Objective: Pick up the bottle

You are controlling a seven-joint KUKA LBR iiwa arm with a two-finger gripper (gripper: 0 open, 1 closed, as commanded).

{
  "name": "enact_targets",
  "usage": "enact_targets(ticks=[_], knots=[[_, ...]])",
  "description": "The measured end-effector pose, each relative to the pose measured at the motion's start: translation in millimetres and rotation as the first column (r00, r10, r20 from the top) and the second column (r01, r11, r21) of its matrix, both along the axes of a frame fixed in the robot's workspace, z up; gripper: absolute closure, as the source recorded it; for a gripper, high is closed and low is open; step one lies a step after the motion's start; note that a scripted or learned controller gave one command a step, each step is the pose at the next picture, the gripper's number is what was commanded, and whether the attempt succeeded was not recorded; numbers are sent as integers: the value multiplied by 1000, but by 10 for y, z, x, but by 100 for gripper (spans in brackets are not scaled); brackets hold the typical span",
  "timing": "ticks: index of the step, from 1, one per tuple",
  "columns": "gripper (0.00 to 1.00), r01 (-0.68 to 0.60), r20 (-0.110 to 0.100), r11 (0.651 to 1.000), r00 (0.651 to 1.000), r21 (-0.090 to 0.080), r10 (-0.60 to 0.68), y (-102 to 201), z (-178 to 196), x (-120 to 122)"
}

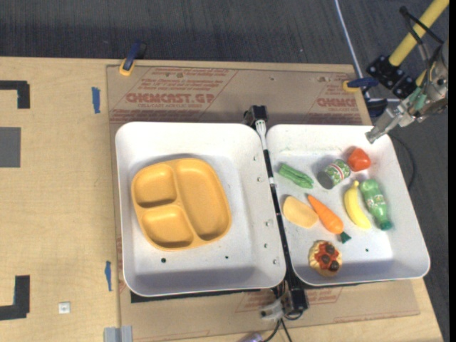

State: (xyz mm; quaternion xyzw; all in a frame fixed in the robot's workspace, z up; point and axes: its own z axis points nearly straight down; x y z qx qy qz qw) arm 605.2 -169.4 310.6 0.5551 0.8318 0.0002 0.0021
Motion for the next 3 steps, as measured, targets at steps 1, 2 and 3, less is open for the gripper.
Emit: enact_targets(ticks=[1,2,3], knots=[[0,-237,-3,972,972,2,237,295,-1213,125],[0,-540,-3,841,841,2,540,-98,-1786,-220],[0,-768,-1,641,641,-1,768,-272,-2244,-313]])
